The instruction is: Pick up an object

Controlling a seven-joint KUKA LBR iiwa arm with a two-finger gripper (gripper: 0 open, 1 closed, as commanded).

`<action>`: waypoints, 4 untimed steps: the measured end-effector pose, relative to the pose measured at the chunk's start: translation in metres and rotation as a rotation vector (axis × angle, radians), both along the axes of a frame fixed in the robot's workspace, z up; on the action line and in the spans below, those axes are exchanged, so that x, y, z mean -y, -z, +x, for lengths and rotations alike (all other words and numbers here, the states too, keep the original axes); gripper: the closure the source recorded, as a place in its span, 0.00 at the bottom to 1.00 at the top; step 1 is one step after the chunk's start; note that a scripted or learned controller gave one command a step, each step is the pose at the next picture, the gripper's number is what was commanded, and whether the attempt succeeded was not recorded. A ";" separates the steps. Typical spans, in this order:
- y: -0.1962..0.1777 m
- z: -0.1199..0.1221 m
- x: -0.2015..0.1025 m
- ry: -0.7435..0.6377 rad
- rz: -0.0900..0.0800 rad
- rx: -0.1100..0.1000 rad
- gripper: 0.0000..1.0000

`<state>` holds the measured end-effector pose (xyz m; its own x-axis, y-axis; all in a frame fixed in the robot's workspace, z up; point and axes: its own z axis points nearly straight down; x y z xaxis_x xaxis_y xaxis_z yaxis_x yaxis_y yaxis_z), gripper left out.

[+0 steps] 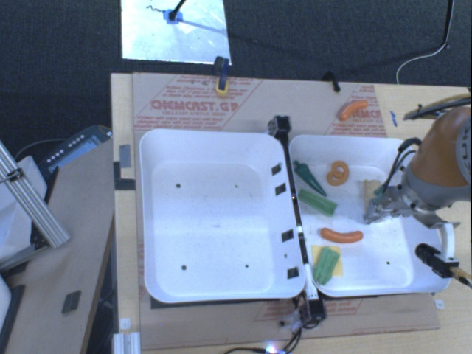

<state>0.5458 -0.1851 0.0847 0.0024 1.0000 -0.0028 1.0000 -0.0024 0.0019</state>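
Observation:
The right bin (394,275) holds several small items. An orange ring (338,172) lies near its back, with a dark green pointed piece (305,175) and a green block (318,203) to its left. An orange sausage shape (341,235) lies in the middle. A green piece on a yellow slab (326,263) sits at the front left. My gripper (373,212) is down in this bin, right of the sausage shape and just in front of a tan block (370,189). The arm partly covers that block.
The left bin (214,220) stands beside the right one, with a black hinge strip (291,198) between them. Another orange sausage shape (354,110) lies on the cardboard behind the right bin. A black part (435,260) of the arm hangs over the right bin's front right corner.

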 end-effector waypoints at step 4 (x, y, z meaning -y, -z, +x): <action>-0.022 0.076 -0.097 -0.007 0.002 0.002 1.00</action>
